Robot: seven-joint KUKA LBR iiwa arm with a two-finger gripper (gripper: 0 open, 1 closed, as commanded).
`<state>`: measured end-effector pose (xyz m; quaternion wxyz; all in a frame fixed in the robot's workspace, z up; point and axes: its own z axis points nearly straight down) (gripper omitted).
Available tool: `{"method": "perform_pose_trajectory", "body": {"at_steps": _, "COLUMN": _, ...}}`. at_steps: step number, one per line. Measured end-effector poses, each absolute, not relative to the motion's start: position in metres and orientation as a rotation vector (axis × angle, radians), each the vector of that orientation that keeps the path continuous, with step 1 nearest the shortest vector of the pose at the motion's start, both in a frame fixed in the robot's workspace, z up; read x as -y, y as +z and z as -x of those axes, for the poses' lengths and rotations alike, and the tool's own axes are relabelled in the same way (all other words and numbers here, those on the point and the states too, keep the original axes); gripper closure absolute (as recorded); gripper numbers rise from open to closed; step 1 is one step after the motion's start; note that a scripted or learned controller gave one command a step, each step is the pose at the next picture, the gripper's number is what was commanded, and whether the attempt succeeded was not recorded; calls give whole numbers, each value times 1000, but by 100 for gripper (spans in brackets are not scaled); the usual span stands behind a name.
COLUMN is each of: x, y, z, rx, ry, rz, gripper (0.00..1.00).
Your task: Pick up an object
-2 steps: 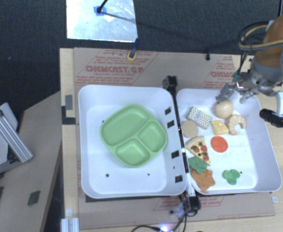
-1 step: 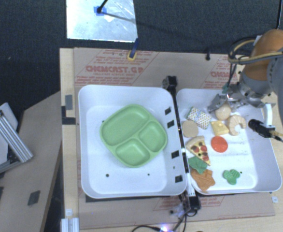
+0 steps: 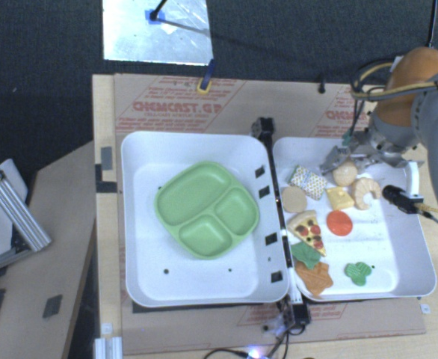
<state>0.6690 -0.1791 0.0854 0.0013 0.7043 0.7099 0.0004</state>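
- Gripper (image 3: pixel 344 158) sits at the upper edge of the right bin (image 3: pixel 417 264), reaching in from the upper right of the frame below the arm's orange band (image 3: pixel 421 69).
- Whether its fingers are spread or closed cannot be told from this slanted view; the metal parts blur together just above the food pieces.
- Nothing is seen held between them; the gripper's tip is very near a round tan bun (image 3: pixel 345 174), but whether it touches it is unclear.
- Toy food lies clustered in the left and middle of the right bin: a patterned white packet (image 3: pixel 309 181), a tan cookie (image 3: pixel 294 199), a yellow cheese block (image 3: pixel 339 197), and a pale curled piece (image 3: pixel 366 191) just beside the bun.
- Lower in the same bin lie a red disc (image 3: pixel 339 224), a pizza slice (image 3: pixel 308 229), a dark green leaf (image 3: pixel 306 253) touching an orange cracker (image 3: pixel 315 277), and a green broccoli piece (image 3: pixel 358 273) apart from them toward the lower right.
- Left bin (image 3: pixel 140 279) holds a light green divided plate (image 3: pixel 206 209), lying tilted near its middle.
- Both bins rest on a cardboard sheet (image 3: pixel 182 103) on the bench, with a shiny silver square (image 3: pixel 155 21) at the upper left of the frame.
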Motion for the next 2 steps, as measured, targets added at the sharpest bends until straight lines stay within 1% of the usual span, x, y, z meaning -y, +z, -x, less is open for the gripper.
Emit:
{"method": "perform_pose_trajectory", "body": {"at_steps": 1, "x": 180, "y": 98, "z": -670, "rx": -2227, "ry": 3, "rz": -2206, "gripper": 100}}
{"method": "perform_pose_trajectory", "body": {"at_steps": 2, "x": 180, "y": 143, "z": -677, "rx": -2224, "ry": 7, "rz": -2210, "gripper": 100}}
